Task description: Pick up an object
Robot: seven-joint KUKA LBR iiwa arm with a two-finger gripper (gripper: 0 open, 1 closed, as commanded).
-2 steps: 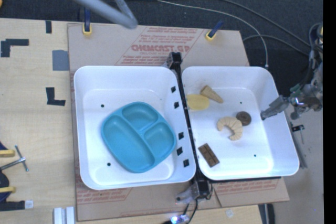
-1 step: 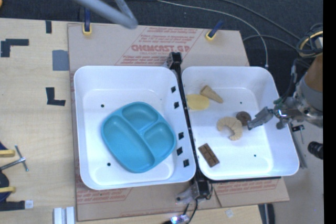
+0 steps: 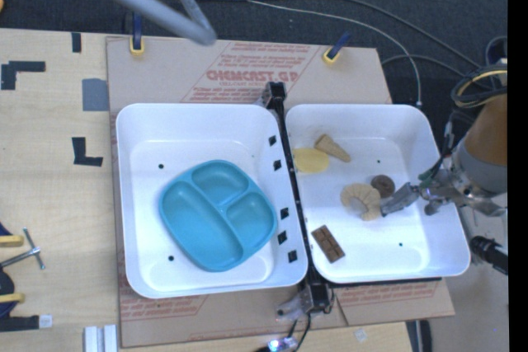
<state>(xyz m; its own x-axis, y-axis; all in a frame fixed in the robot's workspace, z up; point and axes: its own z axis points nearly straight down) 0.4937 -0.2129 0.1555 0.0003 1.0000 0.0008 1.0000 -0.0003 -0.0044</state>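
Surface point(image 3: 49, 177) pale wood, cardboard sheet point(image 3: 247, 70) under two white bins. Left bin point(image 3: 132, 177): blue divided plate point(image 3: 217, 214). Right bin point(image 3: 412, 136): croissant point(image 3: 360, 196), yellow slice point(image 3: 311, 161), chocolate bar point(image 3: 327, 243), open floor along far wall. Gripper point(image 3: 388, 206) beside croissant; jaws state unclear.

Single fixed camera above counter point(image 3: 49, 177), looking down at slant, moderate distance; both white bins point(image 3: 132, 177) in frame, arm point(image 3: 487, 144) entering from right
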